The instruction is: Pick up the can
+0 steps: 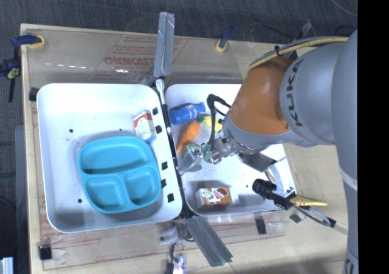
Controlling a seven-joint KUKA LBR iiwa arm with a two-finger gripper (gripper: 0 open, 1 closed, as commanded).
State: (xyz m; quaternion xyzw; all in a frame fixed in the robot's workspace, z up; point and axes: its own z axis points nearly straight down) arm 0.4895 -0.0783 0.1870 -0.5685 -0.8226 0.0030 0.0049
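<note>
**Arm low over the right bin, can lying at its near edge**

The grey arm [304, 96] reaches in from the right, its orange band above the wrist, and bends down into the right bin [234, 92]. Its gripper [197, 154] sits low at the left side of that bin, close to the divider between the two bins. A clear, shiny object lies at the fingertips, but whether it is gripped or how wide the claw stands cannot be told.

The can [215, 196] lies on its side near the near edge of the right bin, brown and white label up, apart from the gripper and nearer the camera. Farther back in the same bin lie a blue bottle [185, 112] and an orange carrot-shaped piece [188, 136], just beside the gripper.

In the left bin [61, 106] rests a blue divided tray [119, 173] with three compartments. A small red and white carton [143, 126] lies at the tray's far right corner, against the divider.
</note>
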